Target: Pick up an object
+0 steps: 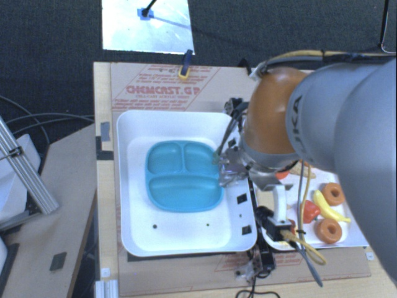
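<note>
Presently: gripper (224, 166), grip state untellable, at right rim of blue 3-compartment plate (183, 176); plate lies leftward in left bin (139, 228).

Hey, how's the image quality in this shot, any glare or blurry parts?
In the camera view, the shiny metal sheet at the top glares pale; the grey and orange arm looms large and soft-edged, close to the lens; the blue divided plastic plate in the left white bin is evenly lit and fairly sharp.

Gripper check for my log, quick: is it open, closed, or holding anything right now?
Gripper: cannot be told; it sits at the right edge of the blue plate.
</note>
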### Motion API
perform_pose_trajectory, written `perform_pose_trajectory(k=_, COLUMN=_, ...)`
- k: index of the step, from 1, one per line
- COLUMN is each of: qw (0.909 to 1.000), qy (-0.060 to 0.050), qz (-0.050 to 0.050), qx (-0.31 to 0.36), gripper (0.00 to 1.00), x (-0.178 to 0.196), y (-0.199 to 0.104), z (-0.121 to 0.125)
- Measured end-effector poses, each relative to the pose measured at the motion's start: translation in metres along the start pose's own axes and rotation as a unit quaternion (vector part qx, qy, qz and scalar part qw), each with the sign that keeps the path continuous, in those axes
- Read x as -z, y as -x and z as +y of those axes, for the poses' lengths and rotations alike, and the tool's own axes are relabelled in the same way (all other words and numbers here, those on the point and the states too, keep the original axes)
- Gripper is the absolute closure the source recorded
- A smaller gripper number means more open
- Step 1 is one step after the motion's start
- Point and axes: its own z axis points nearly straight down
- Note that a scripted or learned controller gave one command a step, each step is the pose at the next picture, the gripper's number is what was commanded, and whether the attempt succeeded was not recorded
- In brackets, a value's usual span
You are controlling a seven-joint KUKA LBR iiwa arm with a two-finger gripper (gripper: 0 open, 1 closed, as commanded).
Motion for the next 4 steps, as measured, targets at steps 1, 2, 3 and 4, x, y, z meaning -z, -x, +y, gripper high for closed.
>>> perform_pose_trajectory(k=1, qw=0.9999, qy=0.009, qz=-0.001, qx=-0.005, gripper=1.0, x=0.121, y=0.048, z=0.016)
perform_pose_trajectory(k=2, qw=1.0, qy=0.001, qz=0.0, qx=0.001, gripper=1.0, x=0.102, y=-0.014, z=0.012)
perform_pose_trajectory(k=3, qw=1.0, qy=0.003, qz=-0.001, qx=0.001, gripper=1.0, x=0.114, y=-0.011, z=0.013)
perform_pose_trajectory(k=4, qw=1.0, qy=0.004, qz=-0.001, qx=0.004, gripper=1.0, x=0.124, y=-0.011, z=0.013)
